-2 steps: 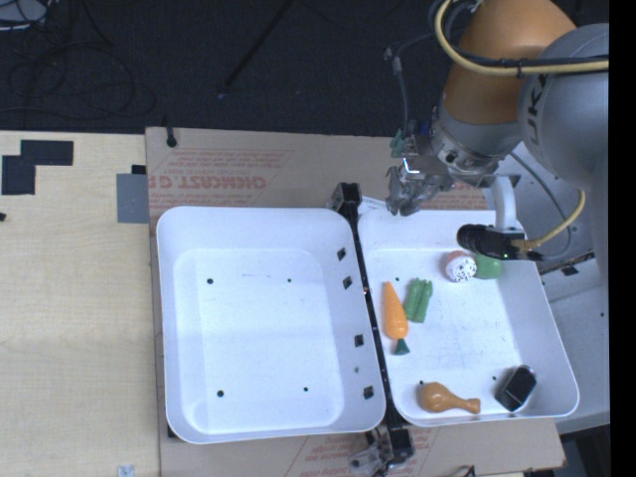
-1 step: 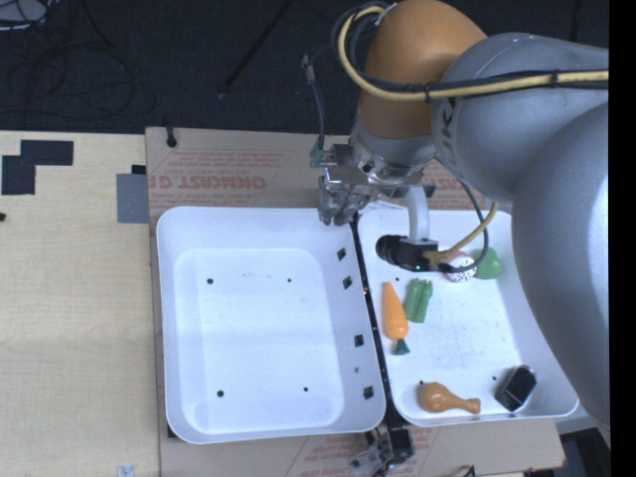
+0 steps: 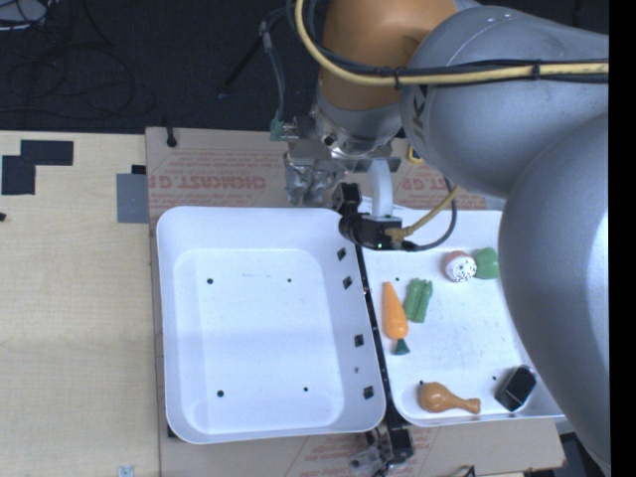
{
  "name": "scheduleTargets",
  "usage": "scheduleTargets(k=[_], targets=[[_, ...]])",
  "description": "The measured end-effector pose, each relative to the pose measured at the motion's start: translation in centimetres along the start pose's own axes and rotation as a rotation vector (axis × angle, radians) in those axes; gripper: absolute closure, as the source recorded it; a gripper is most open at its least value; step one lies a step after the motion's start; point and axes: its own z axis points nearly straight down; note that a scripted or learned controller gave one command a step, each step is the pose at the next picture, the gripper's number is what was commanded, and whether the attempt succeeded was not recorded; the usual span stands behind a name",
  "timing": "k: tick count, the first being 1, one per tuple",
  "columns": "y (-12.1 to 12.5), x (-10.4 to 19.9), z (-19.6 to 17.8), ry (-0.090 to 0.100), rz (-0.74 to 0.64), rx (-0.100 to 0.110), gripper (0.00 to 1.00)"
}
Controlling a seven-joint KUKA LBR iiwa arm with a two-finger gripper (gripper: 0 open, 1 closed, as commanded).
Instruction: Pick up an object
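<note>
The toy carrot (image 3: 395, 312) looks light, stiff and smooth, so gripping across its thick middle seems safest. The gripper (image 3: 316, 182) hovers at its eleven o'clock; whether the jaws are spread, I cannot tell.

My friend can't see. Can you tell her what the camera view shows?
A grey robot arm with an orange band reaches over two shallow white bins. The right bin holds an orange toy carrot, a green ridged piece, a tan drumstick-shaped toy and a small black block.

Two white bins (image 3: 253, 235); five toys: carrot (image 3: 395, 312), green piece (image 3: 418, 300), radish (image 3: 469, 266), drumstick (image 3: 446, 397), black block (image 3: 515, 388).
</note>
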Motion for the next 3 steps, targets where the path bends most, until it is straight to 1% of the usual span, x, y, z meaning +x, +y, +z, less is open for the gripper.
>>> scheduleTargets(k=[1, 2, 3], targets=[[-0.1, 7.1, 4.1, -0.002, 0.000, 0.008, 1.00], [0.0, 10.3, 2.8, -0.002, 0.003, 0.003, 1.00], [0.2, 10.0, -10.2, 0.001, 0.005, -0.008, 1.00]])
